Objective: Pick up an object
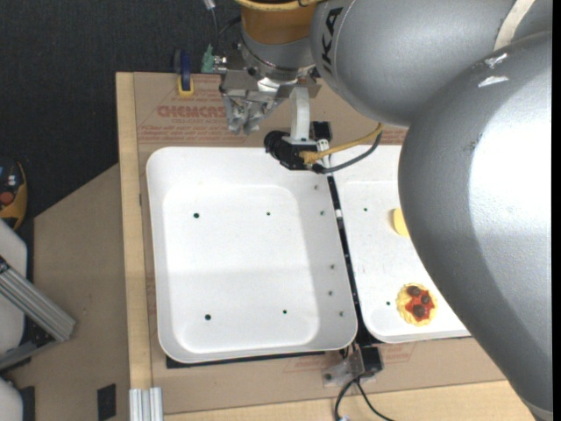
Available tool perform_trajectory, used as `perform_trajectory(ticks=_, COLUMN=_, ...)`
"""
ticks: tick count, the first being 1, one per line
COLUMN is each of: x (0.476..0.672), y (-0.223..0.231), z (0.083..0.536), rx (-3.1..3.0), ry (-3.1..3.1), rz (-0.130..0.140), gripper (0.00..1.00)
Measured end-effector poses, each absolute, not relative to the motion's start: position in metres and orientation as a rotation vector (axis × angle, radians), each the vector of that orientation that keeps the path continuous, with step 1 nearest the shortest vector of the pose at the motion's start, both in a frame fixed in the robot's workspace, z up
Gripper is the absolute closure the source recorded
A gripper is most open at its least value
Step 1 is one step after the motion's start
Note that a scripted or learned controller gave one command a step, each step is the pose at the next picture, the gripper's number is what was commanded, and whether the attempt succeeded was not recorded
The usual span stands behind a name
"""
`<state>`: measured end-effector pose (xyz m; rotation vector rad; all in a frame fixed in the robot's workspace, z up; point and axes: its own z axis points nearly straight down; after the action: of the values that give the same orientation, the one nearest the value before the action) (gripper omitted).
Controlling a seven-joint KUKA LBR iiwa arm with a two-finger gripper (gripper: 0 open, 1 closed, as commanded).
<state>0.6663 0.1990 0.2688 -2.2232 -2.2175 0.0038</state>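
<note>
The grey arm's metal two-finger gripper (pixel 246 112), fingers together on nothing, hangs beyond the left shallow white bin (pixel 237 253), well apart from the small round yellow-and-red toy (pixel 415 304) lying in the right shallow white bin (pixel 377 235), so no pick has begun.

**Bench and what rests on it**

You are looking down on a brown bench (pixel 131 235) with a cardboard-coloured top; red printed lettering runs along its far edge. Two shallow white bins sit directly on it, side by side and touching along their inner edges. The left bin (pixel 166 261) has rounded corners and a few small dark dots on its floor. The right bin (pixel 372 261) is partly covered by the grey arm. At the far left corner of the bench you see a small blue and yellow clamp (pixel 184 70). Near the front edge, between the bins, a small black connector (pixel 366 360) lies with a cable trailing off.
</note>
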Motion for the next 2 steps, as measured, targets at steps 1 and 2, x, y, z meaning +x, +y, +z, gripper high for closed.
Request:
perform_trajectory(ticks=1, x=0.667, y=0.208, z=0.301, rx=-2.222, ry=-2.225, rz=-0.008, gripper=1.0)
perform_trajectory(ticks=2, x=0.665, y=0.225, z=0.251, rx=-2.217, ry=-2.22, rz=0.009, gripper=1.0)
